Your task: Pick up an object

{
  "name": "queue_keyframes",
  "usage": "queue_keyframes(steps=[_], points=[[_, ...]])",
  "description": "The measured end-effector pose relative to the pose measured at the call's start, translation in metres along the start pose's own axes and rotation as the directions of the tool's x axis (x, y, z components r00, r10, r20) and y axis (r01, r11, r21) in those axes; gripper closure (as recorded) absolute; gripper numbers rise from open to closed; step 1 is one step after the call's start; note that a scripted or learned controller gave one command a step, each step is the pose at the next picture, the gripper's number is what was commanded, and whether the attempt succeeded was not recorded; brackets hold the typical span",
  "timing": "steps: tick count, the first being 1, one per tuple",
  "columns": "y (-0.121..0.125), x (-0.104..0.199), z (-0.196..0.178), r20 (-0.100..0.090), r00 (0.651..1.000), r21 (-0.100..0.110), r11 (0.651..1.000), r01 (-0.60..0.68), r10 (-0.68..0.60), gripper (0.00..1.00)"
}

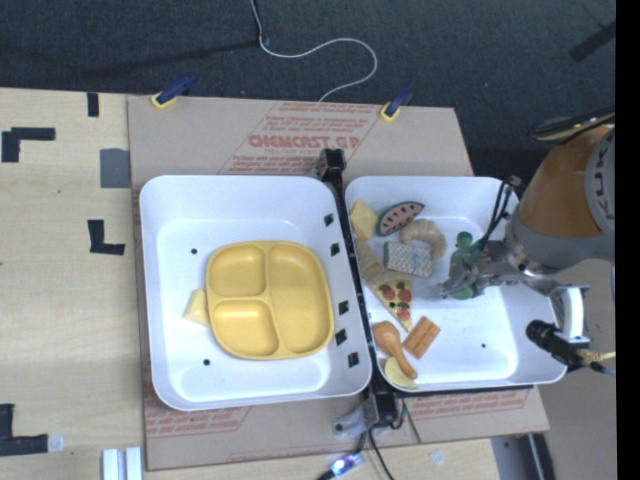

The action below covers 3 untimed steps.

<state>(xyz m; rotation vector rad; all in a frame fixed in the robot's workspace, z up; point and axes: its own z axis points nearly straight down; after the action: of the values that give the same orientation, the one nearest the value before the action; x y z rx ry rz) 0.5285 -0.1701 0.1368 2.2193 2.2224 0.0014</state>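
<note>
While the arm (pixel 560 203) reaches in from the right, its gripper (pixel 462 273) sits low in the right bin (pixel 500 353); its opening cannot be judged. Toy foods lie left of it: watermelon slice (pixel 402 211), pizza slice (pixel 396 295), carrot (pixel 422 336). A yellow divided plate (pixel 270 300) occupies the left bin (pixel 175 228).

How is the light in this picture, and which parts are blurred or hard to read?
Camera view: the light is even and soft, with faint shadows along the walls of the left bin; the yellow divided plate is sharp, with no strong glare; the small items in the right bin are crowded and slightly soft; the gripper is dark and blurred, so its details stay unclear.
</note>
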Motion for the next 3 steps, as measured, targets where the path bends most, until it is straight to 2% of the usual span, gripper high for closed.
queue_keyframes(steps=[2, 3], points=[[-0.005, 0.003, -0.09, 0.001, 1.0, -0.002, 1.0, 0.001, -0.001, 1.0], [0.021, 0.053, -0.096, -0.002, 1.0, 0.001, 1.0, 0.006, -0.006, 1.0]])
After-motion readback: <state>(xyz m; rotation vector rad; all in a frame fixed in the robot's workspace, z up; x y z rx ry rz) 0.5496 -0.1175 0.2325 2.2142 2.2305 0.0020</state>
